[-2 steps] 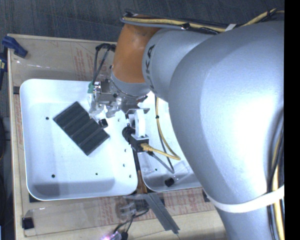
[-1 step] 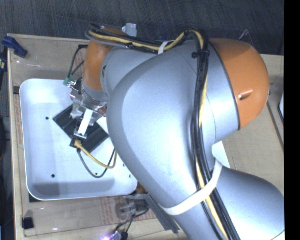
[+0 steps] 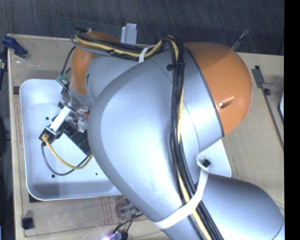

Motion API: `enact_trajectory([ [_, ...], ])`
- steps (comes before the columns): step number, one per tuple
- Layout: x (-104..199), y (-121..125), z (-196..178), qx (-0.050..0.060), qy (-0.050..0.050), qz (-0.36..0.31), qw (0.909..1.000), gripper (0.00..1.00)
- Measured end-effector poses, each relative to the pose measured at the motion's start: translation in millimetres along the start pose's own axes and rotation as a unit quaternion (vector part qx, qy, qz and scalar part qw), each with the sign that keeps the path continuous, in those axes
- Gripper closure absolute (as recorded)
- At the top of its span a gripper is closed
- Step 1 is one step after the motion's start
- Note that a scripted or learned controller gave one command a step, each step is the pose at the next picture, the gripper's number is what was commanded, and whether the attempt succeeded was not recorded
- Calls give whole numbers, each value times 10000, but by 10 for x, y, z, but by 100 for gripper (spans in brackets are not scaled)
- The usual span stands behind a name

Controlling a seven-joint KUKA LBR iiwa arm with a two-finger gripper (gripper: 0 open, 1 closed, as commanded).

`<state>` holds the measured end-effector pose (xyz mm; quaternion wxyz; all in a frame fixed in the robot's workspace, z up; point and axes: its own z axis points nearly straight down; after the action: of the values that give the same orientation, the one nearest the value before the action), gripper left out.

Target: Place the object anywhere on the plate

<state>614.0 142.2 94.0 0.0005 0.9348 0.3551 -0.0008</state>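
Grey arm [image 3: 150,134] bent low over the white left bin [image 3: 35,109]

Where the object lies we cannot tell, nor the plate: the arm covers much of the scene from the right and the near side. Its wrist reaches down into the left bin, near that bin's middle, and how the jaws stand, or whether they have hold of anything, we cannot tell from this angle. An orange dome [image 3: 225,89] caps the arm's big joint at upper right, and black and yellow cables [image 3: 176,84] run along its grey shell. The bin sits on a pale wooden bench [image 3: 40,59], and a blue clamp [image 3: 12,45] grips the bench's far left corner.
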Motion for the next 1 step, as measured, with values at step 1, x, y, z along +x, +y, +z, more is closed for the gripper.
enact_trajectory([
  [1, 5, -21, 15, 14, 1, -10, 10000, 0],
])
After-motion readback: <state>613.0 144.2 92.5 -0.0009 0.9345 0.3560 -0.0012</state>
